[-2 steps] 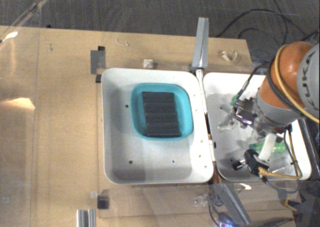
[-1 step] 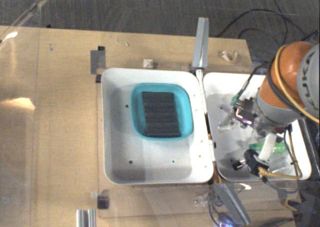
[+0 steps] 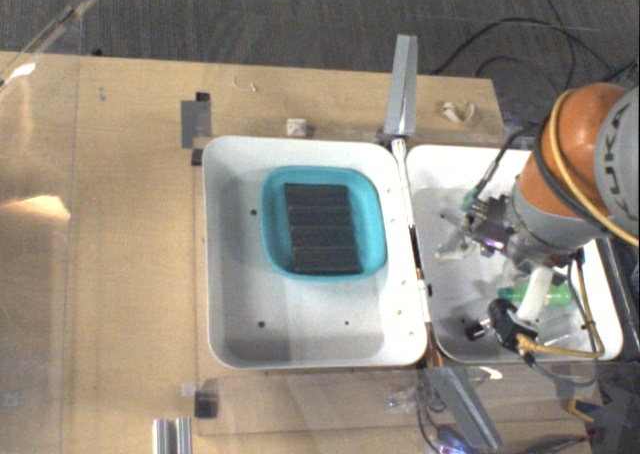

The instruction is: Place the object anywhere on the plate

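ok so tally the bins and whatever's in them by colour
white bins: 2, left bin and right bin
teal plate: 1, in the left bin, with a dark ribbed centre
green thing: 1 that can be made out, in the right bin, partly hidden
total: 4

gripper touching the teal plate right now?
Apart. The camera view shows the gripper over the right bin, while the teal plate sits in the left bin, with the bin walls between them.
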You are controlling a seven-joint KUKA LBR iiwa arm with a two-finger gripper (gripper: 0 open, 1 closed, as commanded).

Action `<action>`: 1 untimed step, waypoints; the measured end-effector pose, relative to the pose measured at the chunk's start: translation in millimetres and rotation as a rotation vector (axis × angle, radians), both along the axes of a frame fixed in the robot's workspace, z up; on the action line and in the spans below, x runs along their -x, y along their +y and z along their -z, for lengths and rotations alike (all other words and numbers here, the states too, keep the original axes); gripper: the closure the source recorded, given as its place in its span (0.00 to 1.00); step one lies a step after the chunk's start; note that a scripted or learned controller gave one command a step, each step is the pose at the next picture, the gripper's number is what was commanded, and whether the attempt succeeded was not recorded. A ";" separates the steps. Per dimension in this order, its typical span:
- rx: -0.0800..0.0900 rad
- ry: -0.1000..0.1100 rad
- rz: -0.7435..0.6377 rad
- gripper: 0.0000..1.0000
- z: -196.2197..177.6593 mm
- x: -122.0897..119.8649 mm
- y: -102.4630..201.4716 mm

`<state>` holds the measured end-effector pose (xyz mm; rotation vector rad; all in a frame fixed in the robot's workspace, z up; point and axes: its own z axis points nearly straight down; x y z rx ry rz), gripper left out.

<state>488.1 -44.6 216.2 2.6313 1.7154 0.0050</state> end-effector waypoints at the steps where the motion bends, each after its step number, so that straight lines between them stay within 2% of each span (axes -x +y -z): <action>1: 0.000 0.000 0.000 0.00 0.0 0.0 0.0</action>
